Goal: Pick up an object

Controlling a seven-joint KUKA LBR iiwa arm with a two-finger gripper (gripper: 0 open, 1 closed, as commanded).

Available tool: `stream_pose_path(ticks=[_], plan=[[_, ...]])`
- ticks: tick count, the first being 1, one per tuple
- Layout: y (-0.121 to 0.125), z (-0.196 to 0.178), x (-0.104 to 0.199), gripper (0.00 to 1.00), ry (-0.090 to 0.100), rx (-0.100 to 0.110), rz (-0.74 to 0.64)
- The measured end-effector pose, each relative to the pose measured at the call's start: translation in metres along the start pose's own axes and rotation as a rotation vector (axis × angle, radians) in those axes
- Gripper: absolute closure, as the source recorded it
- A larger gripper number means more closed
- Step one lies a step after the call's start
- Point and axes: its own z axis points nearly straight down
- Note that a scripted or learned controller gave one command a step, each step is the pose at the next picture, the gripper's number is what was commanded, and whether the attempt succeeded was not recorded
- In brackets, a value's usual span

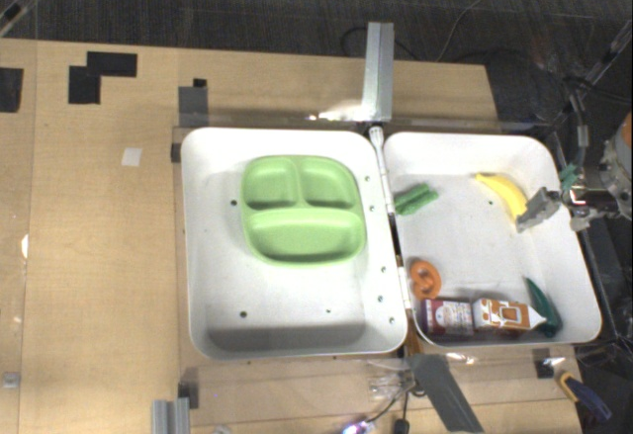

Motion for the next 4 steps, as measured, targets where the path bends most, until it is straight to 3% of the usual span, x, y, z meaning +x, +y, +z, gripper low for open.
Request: stream_pose_path(ticks=[1,2,3,4], plan=[[0.044,0.158,0.020,0.00,0.000,-0.003,-0.106],[0.093,0.146,-0.035,0.00,-0.001,-0.003,-0.002],[0.124,0.164,-0.034,0.00,-0.001,-0.009,0.006],[0.121,0.160,0.000,0.00,0.000,-0.001,0.121]])
